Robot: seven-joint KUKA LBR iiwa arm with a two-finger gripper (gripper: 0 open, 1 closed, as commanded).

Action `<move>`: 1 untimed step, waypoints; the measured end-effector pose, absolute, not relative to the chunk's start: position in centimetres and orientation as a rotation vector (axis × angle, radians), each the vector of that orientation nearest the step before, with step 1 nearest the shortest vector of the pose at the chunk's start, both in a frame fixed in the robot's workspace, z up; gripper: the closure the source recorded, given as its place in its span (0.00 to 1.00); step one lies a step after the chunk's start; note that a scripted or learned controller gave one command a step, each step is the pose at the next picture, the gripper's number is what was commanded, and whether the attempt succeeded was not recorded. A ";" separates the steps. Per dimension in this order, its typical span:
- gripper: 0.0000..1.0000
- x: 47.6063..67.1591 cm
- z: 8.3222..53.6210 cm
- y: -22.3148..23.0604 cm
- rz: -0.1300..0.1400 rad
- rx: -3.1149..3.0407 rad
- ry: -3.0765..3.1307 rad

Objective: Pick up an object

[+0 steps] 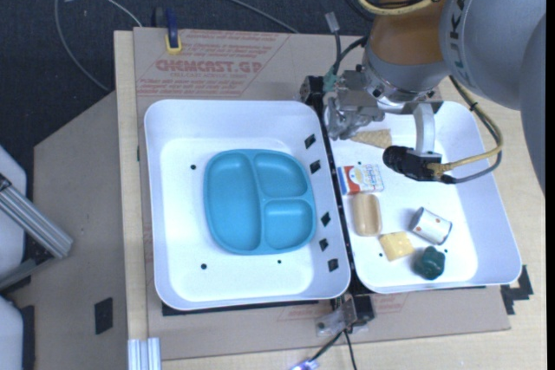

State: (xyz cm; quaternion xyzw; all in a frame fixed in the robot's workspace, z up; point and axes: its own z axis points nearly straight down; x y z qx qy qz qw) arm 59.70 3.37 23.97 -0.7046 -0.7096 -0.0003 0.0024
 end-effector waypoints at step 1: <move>1.00 57.2 23.1 8.8 0.003 -2.210 -2.225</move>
